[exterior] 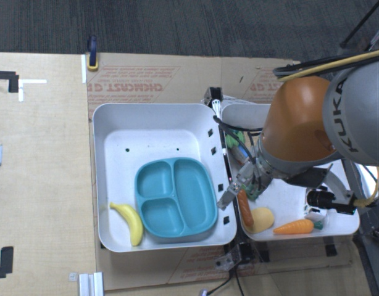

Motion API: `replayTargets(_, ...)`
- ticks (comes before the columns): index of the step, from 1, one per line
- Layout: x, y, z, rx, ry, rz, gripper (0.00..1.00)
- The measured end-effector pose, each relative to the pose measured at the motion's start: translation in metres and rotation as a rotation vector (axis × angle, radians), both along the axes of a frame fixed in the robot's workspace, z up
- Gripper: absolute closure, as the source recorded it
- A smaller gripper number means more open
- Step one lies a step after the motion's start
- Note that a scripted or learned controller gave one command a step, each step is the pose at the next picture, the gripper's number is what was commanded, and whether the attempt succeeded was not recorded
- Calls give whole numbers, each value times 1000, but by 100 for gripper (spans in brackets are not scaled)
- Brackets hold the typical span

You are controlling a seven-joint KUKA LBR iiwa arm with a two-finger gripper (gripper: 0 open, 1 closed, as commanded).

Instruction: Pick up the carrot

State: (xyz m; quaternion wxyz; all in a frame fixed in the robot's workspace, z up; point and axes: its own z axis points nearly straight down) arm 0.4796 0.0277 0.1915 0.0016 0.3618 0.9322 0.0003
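right bin (345, 228): most of its floor is hidden under the arm (304, 125).
arm: cut off by the right edge.
green thing (237, 142): only a sliver shows beside the arm; kind cannot be told.
sausage-like thing (245, 211): upper end covered by the claw (239, 189).
carrot (294, 227): leafy end too small to tell.
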Motion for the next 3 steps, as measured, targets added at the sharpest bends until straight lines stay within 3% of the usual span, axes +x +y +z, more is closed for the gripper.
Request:
replayTargets(1,0,0,0,0,0,0,0)
replayTargets(2,27,-80,-1,-1,0,-260,0)
replayTargets(3,99,-173,-100,-2,0,-319,0)
